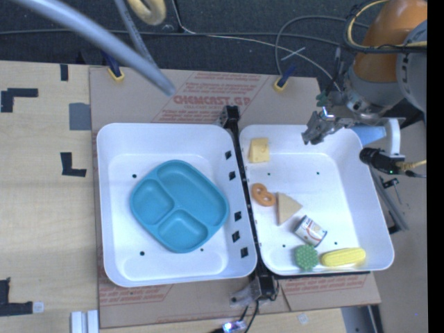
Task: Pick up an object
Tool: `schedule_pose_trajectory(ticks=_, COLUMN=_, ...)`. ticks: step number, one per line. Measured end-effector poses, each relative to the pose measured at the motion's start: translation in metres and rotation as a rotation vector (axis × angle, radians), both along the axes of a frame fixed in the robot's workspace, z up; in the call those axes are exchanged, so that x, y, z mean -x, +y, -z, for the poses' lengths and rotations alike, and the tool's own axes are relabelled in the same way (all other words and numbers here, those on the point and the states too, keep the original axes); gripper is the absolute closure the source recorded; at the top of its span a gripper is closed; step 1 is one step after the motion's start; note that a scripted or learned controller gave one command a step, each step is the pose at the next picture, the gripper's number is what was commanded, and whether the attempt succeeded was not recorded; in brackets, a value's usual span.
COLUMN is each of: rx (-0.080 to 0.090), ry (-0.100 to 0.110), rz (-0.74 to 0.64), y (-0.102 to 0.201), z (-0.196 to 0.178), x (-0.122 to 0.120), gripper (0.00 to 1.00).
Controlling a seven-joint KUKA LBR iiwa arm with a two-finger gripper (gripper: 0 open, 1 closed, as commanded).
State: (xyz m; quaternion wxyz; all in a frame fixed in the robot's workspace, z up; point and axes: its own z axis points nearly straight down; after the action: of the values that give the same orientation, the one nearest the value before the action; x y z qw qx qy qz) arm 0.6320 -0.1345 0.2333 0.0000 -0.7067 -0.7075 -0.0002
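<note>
The right bin (347,186) holds several small objects. A yellow cheese cube (259,150) lies near its back left corner. An orange pretzel ring (262,194) and a tan wedge (286,207) sit by the left wall. A small silver can (310,229), a green bumpy ball (306,257) and a yellow corn cob (341,257) lie near the front edge. My gripper (316,129) hangs over the bin's back edge, right of the cheese cube, and nothing shows in it.
The left bin (114,186) holds a blue divided plate (179,205). A black divider (239,186) runs between the bins. Cables (305,40) trail behind the right bin, and the arm's orange band (388,33) sits at the upper right.
</note>
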Motion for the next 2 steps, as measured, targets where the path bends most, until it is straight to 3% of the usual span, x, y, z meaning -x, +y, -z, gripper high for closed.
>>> schedule_pose_trajectory(ticks=2, rx=-0.001, ry=0.002, rz=-0.005, y=0.100, z=-0.013, x=0.017, gripper=1.00)
